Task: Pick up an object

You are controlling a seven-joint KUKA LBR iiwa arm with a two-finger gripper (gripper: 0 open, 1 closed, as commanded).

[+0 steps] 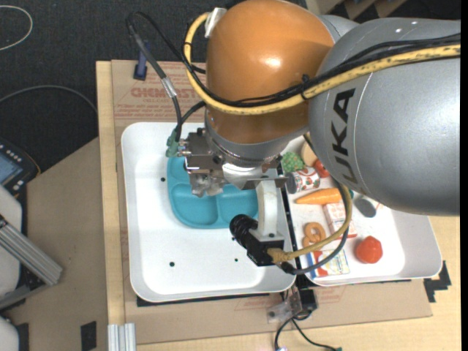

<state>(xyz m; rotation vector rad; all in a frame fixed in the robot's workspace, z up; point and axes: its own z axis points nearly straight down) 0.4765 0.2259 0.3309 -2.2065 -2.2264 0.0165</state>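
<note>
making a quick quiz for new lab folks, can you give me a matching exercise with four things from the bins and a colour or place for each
Things:
1. dish
2. tomato
3. carrot
4. pretzel

Descriptions:
A. red and round, near the right bin's front edge
B. teal, lying in the left bin under the arm
C. small brown loop, between the orange thing and the right bin's front edge
D. long and orange, in the right bin

Pairs: 1-B, 2-A, 3-D, 4-C

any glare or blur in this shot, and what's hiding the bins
Camera view: a bright highlight sits on the glossy orange wrist band; the near grey arm looks soft and covers much of both bins; the teal plastic dish and small red ball are sharp.
</note>
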